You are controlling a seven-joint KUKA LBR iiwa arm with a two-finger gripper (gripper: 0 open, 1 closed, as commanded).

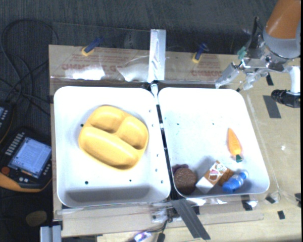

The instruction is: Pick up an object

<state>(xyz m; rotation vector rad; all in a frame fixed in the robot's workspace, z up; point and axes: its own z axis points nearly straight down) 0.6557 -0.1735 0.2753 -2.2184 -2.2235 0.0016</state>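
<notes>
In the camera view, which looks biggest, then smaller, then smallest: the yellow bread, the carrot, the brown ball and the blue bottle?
Largest to smallest, as they look in the camera view:
1. Bread, by far.
2. Brown ball.
3. Carrot and blue bottle: too alike to rank; the bottle is partly hidden.

A wooden-topped surface carries two shallow white plastic bins side by side, the left bin and the right bin. Behind them stands a clear plastic sheet held by two blue-and-yellow clamps. On the dark carpet to the left lie black cables and an orange-edged handheld control pendant.
</notes>
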